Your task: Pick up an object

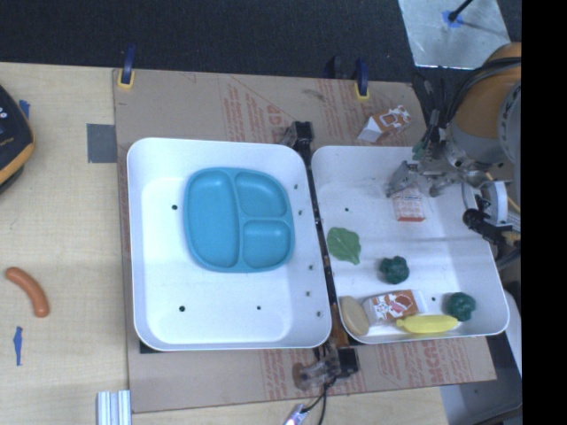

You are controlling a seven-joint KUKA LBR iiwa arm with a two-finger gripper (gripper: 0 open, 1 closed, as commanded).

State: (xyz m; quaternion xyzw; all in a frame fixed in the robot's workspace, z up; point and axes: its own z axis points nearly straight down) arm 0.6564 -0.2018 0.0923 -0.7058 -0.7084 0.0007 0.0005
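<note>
Gripper (409, 177) low over right bin (372, 162), at its 1 o'clock; jaws' state: cannot tell, nothing seen clamped. Step judged: descent toward pick. Small red-white packet (409, 206) just beside, at 6 o'clock from tool, likely target. Next move needs centring over packet, then closing.

Count, right bin: one packet, one light-green piece (344, 244), two dark-green pieces (394, 269), one banana (427, 324), one snack pack (390, 308). Left bin (151, 237): one blue tray (237, 219). Table (53, 237): one sausage (28, 290).

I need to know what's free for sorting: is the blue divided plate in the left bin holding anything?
Empty. The blue divided plate lies flat in the left bin, and all three compartments show bare blue.
</note>
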